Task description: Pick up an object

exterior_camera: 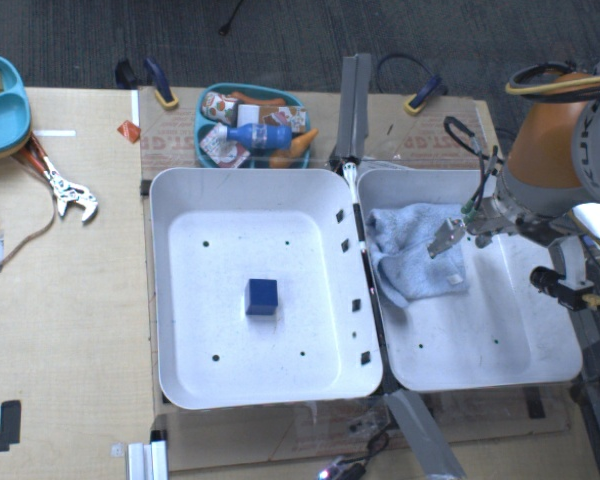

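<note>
From my remote seat I see 2 white bins side by side on the bench. The left bin (180, 268) has 1 thing in it, a small blue block (262, 296), which sits flat near the middle of the floor, well apart from every wall. The right bin (500, 358) has a pale blue cloth (412, 251), crumpled against the wall next to the divider, in the upper left part of this bin.

The arm (545, 148) reaches in from the right, and the gripper (448, 238) is over the right edge of the cloth. From this slanted view I cannot tell if it touches the fabric or only hangs above it. I also cannot tell how the jaws stand, because they are small and the same tone as the cloth behind them. Nothing is clearly held between them.

I judge that we are in the approach step, with the cloth as the likely target and no pick done yet. The next move calls for a descent straight into a raised fold, then closing on enough fabric so that it does not slip out on the lift. The block is the other choice, but it needs a long move across the divider.
</note>
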`<state>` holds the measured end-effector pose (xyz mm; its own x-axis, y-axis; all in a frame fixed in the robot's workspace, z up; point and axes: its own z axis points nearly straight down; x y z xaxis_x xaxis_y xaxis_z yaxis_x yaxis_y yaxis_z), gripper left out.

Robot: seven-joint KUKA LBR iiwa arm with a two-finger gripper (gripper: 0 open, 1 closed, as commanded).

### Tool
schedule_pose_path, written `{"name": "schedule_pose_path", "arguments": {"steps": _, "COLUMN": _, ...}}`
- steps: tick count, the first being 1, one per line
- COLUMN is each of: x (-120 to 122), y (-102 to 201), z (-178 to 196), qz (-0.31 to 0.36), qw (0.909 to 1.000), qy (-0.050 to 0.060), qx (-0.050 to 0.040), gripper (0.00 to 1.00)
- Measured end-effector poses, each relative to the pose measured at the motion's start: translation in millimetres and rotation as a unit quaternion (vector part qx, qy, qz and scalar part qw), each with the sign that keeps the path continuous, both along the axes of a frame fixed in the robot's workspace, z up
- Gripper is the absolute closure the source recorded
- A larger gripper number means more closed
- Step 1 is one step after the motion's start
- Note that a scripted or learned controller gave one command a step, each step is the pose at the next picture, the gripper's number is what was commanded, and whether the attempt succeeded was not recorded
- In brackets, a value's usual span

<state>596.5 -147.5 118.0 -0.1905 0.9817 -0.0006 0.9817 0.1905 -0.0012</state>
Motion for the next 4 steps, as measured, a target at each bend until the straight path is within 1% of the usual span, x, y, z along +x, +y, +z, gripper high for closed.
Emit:
{"name": "schedule_pose_path", "arguments": {"steps": 1, "x": -40.9, "y": -1.9, "z": -28.8, "qz": 0.021, "qw": 0.9998, "qy": 0.002, "qx": 0.0009, "gripper": 0.0}}
{"name": "schedule_pose_path", "arguments": {"steps": 2, "x": -20.5, "y": -11.5, "z": -28.0, "qz": 0.017, "qw": 0.9999, "qy": 0.0, "qx": 0.0005, "gripper": 0.0}}
{"name": "schedule_pose_path", "arguments": {"steps": 3, "x": -20.4, "y": -12.3, "z": -20.9, "qz": 0.015, "qw": 0.9999, "qy": 0.001, "qx": 0.0007, "gripper": 1.0}}
{"name": "schedule_pose_path", "arguments": {"steps": 4, "x": -20.4, "y": -12.4, "z": -20.9, "qz": 0.015, "qw": 0.9999, "qy": 0.001, "qx": 0.0006, "gripper": 0.0}}
